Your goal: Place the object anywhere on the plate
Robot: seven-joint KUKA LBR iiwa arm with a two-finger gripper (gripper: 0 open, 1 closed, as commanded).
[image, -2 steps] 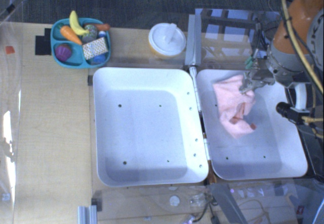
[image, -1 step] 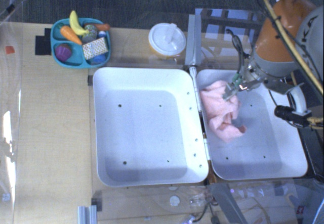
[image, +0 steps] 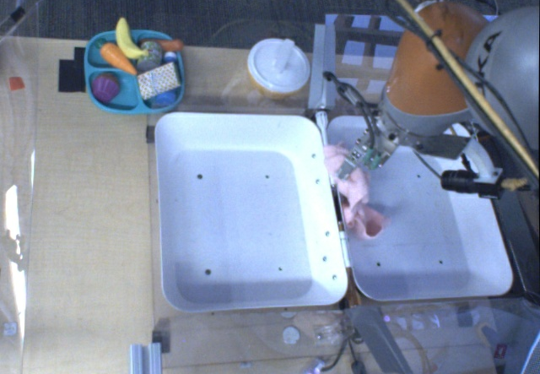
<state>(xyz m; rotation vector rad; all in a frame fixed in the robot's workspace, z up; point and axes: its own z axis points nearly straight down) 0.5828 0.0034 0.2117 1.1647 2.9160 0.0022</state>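
Camera view: two white bins side by side on the worktop (image: 76, 220), left bin (image: 245, 212) and right bin (image: 439, 237). Arm (image: 439, 60) comes in from the right, grey w/ orange band, wrist over the right bin's upper left part. Gripper (image: 364, 157) sits low at the pink object (image: 359, 195), a soft crumpled thing lying in the right bin against its left wall, near the divide btw the bins. Gripper tip is at the object's top edge; can't tell how far open it is or whether it has hold of anything. Teal plate (image: 94, 100) w/ compartments sits on the worktop at upper left, well apart from the object, carrying toy food incl. a banana (image: 128, 40) and carrot (image: 116, 56). White lidded cup (image: 278, 65) stands behind the left bin.
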